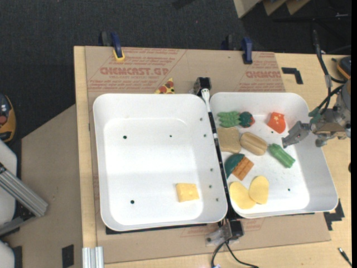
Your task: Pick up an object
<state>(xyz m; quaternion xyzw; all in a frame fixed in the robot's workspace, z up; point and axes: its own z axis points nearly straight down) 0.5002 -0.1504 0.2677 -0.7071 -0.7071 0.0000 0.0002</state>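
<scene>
Down at the near edge, the left bin (106, 166) has just one yellow block (187, 192): looks light, stiff and boxy, so squeezing its flat sides should work. Next door, the right bin (318, 177) is packed with toy food: two yellow slices (249, 192), an orange-and-teal piece (239, 166), a tan roll (254, 144), a green pickle (281, 155) and a red piece (276, 121). Over its far right rim hangs the hand (291, 137); can't tell if it's clenched.

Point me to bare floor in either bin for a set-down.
Left bin: bare floor all around the yellow cheese block near its front right corner. Right bin: crowded along the left and middle; free patch at the front right, between the green pickle, yellow chips and the right wall.
</scene>
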